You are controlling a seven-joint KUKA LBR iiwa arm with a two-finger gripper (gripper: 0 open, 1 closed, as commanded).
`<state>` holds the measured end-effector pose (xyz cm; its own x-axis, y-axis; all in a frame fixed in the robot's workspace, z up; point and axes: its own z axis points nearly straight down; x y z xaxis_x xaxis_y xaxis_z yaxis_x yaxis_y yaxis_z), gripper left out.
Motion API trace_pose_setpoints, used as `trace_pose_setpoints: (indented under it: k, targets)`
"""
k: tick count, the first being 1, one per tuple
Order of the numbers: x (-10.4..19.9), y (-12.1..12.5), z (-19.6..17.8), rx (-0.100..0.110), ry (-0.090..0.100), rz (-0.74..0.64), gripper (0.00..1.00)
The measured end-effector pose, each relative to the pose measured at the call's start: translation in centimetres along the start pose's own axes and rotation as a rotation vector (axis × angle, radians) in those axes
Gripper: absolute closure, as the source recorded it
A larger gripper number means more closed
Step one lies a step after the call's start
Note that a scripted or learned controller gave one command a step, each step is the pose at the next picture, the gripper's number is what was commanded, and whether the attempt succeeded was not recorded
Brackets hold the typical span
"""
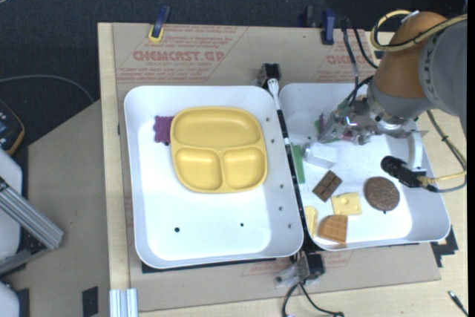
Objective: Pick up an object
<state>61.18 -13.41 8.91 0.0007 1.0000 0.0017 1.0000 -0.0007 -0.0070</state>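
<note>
Gripper (343, 124) hangs low in the right bin (430, 223), near its back-left part; jaw state can't be told (wrist hides it). Nothing looks lifted: cookie (381, 193), waffle (333, 229) and brown block (326, 185) lie in front, so picking remains.

Red print on the brown board (223, 48) under the bins reads "CHEMCAST G P" at the far left; smaller red lines beneath it, and more red print at the far right, are too blurred to read
</note>
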Motion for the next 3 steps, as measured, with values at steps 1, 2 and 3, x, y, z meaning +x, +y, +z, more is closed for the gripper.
trace_pose_setpoints:
  k: [1, 2, 3]
  targets:
    - [0.0, 0.0, 0.5, -0.003, 0.0, 0.0, 0.0]
    - [0.0, 0.0, -0.6, -0.005, -0.001, 0.001, 1.0]
    - [0.3, 0.6, -6.9, -0.015, -0.004, -0.002, 1.0]
